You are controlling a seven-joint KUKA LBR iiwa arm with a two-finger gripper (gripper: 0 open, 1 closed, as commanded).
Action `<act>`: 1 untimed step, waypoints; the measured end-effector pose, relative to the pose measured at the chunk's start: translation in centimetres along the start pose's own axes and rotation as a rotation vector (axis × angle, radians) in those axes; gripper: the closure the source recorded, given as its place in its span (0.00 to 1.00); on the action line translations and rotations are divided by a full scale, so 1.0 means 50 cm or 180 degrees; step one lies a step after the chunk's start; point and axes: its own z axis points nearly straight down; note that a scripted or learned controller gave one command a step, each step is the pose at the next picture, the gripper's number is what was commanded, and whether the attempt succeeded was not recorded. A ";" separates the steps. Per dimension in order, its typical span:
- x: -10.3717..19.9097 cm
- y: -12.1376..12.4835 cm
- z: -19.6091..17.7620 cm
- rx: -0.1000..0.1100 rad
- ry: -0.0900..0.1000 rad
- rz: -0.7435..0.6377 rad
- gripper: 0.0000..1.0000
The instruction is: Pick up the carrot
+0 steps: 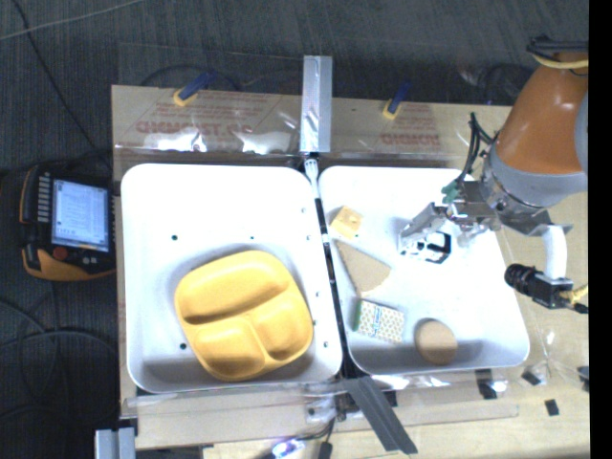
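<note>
Claw [427, 245], grip state unclear, poised in right bin [478, 323], no recognisable carrot nearby to judge direction.

The bench [134, 113] bears two white bins: left [143, 256], right [488, 323].

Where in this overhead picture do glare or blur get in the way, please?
Camera view: glare streaks the clear plastic sheet behind the bins; the white right bin looks washed out; the pincer is small and soft, its state unreadable; the yellow tray is evenly lit.
</note>
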 end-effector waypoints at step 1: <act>0.020 0.085 0.234 -0.0045 -0.0018 -0.0547 0.00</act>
